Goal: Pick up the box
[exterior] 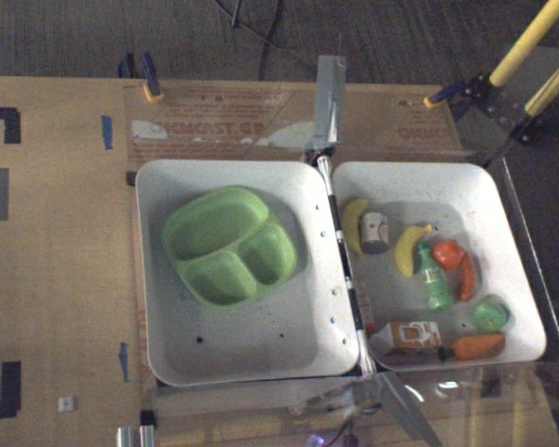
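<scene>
The box (413, 335) is a small orange and white carton lying flat near the front edge of the right bin (503, 214), just left of an orange carrot (477, 345). Nothing is touching it from above.
The right bin also holds two bananas (354, 223) (408, 248), a small can (374, 232), a green bottle (434, 281), red and orange toy foods (455, 261) and a green round item (489, 315). The left bin (168, 343) holds a green divided plate (228, 245).
</scene>
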